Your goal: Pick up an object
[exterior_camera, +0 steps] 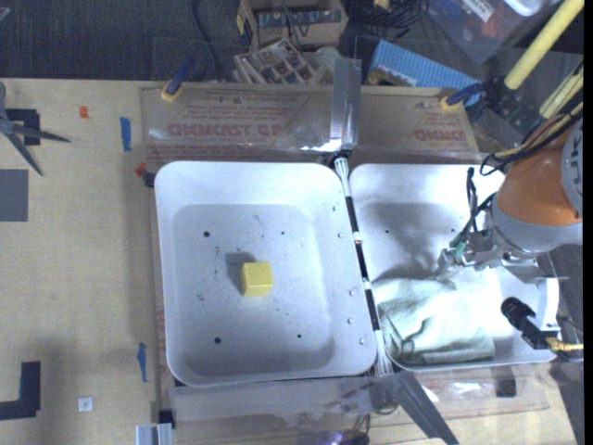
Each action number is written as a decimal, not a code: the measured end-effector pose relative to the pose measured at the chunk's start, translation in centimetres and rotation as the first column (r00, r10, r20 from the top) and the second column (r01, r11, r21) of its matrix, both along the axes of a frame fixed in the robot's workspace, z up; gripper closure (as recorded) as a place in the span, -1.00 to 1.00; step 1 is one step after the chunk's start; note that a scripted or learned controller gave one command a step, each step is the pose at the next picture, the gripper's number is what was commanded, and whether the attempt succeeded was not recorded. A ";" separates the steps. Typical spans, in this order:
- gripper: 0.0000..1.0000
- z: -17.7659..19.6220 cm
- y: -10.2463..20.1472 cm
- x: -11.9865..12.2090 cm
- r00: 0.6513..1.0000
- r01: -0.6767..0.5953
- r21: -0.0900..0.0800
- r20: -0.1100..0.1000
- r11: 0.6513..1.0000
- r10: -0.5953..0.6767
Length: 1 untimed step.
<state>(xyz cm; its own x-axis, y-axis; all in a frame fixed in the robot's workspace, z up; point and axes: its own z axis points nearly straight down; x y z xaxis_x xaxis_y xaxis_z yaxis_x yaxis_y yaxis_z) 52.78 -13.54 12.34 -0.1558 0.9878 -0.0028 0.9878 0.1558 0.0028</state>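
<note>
A small yellow block [257, 278] lies near the middle of the left bin [185, 202]. In the right bin [398, 193] a crumpled pale cloth [435, 321] covers the near half of the floor. The arm, with its orange band [540, 191], comes in from the right, and my gripper [456, 256] hangs low over the right bin, just above the cloth's far edge. The gripper's tips are small and dark against the bin.
The two white bins touch along a central divider [357, 248]. A clear plastic wall [306, 123] stands behind them. Cables, boxes and a yellow bar clutter the area beyond. Wooden bench top [65, 276] stretches to the left.
</note>
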 end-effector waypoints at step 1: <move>1.00 -3.2 -5.6 0.8 0.947 0.322 0.000 0.003 0.947 -0.322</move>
